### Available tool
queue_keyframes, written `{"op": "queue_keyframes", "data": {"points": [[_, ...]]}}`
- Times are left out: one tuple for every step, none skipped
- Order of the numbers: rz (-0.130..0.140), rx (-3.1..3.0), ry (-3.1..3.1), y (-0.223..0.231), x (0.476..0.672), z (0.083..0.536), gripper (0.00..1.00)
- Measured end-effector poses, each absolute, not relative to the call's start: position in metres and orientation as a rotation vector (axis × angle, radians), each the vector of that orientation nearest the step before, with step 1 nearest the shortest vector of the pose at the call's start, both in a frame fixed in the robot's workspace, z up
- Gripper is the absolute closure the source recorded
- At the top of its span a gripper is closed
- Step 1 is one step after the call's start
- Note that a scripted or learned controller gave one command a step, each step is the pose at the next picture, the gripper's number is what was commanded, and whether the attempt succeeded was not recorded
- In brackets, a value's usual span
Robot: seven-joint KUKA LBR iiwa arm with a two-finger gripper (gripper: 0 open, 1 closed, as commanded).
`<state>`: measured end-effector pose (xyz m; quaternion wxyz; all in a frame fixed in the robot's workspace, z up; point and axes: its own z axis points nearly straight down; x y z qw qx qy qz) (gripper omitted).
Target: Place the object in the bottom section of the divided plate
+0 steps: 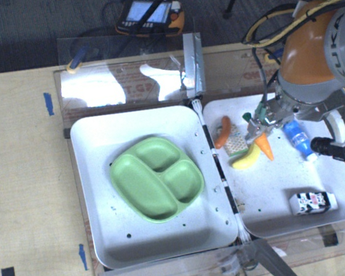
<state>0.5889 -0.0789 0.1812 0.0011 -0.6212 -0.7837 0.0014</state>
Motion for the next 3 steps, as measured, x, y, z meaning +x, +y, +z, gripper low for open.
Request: {"op": "queue_keyframes", "data": {"points": [[0.004,-2.127,-2.311,0.008,0.602,0.181,1.00],[0.009,-2.223,-2.213,0.082,0.587,0.181,1.00],[0.016,-2.219,-2.217,0.083,0.588,0.187,1.00]]}}
